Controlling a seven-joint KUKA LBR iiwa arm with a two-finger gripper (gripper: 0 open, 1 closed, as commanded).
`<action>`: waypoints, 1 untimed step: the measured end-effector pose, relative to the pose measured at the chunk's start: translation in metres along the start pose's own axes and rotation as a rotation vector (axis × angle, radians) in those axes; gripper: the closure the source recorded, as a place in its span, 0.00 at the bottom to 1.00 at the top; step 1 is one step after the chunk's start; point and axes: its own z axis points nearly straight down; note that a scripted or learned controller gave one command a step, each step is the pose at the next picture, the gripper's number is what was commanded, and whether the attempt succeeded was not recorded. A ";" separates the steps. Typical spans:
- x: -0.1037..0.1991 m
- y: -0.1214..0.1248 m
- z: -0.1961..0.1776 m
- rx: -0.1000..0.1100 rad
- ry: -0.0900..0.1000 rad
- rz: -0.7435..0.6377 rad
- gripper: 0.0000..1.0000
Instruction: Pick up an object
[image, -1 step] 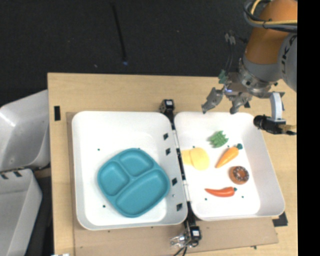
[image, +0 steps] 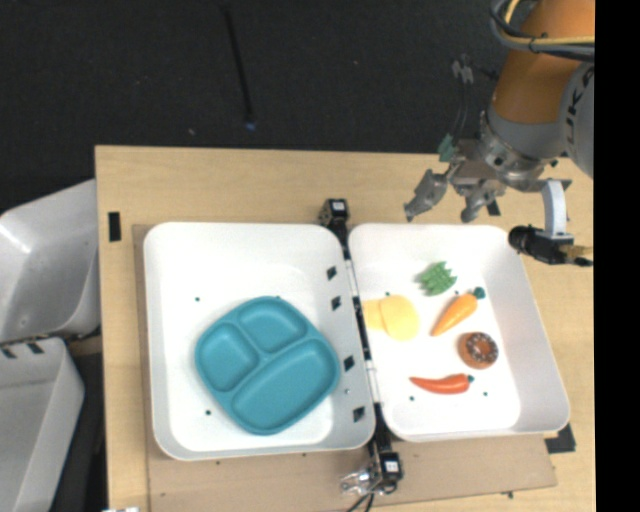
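1. The gripper was pictured in the upper right of the frame, its fingers spread open and nothing held between them, poised above the far rim of the right bin.

2. The pickable objects were seen clustered in the right-centre of the frame, inside that bin: a green leafy piece, a carrot, a yellow piece, a brown doughnut-like disc and a red chilli.

3. A blue divided plate was shown alone in the left bin, at lower left.

4. A miss was judged possible: the items lay flat and low, so a descent stopped short could be expected to close on air.

5. A double grab was also considered a risk, the carrot and the green piece being near each other.

6. The slim chilli and tapered carrot were thought likely to slip or roll if pinched off-centre.

7. Contact with the bin's rim was regarded as a hazard, given the gripper's position over it.
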 end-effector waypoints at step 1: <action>0.003 0.004 0.044 0.004 -0.001 -0.002 0.00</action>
